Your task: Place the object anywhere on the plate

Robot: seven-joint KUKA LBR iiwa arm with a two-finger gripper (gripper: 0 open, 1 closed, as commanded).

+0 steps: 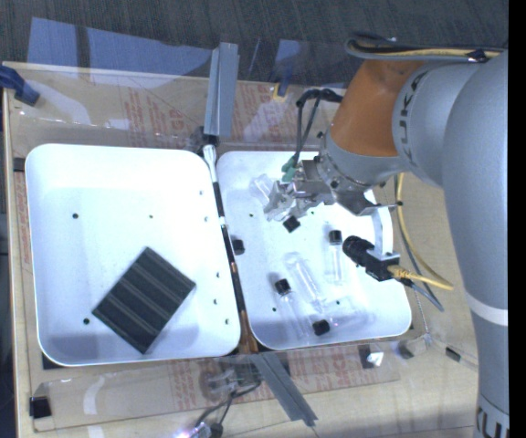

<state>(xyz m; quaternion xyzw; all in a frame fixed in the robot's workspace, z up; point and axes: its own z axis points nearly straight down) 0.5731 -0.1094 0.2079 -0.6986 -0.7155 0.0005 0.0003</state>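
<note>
Looking from left to right across the bench:
Left bin (53, 167): a shallow white tray with rounded corners, on the left half of the bench.
Plate (144, 299): a dark, ribbed, square slab lying flat and turned cornerwise in the lower middle of the left bin, apart from the bin's walls.
Divider: the two bins sit side by side, their rims nearly touching down the middle.
Right bin (263, 322): a second white tray, holding several small clear pieces with black caps.
Object (310, 283): a clear tube lying on the floor of the right bin, lower middle, with small black-capped bits (283, 286) just beside it; it is well apart from the plate.
Claw (286, 199): low over the upper part of the right bin, above a clear piece; whether it is spread or pressed together cannot be told, and no item is seen between its tips.
Arm (446, 153): grey with an orange band, reaching in from the right.
</note>
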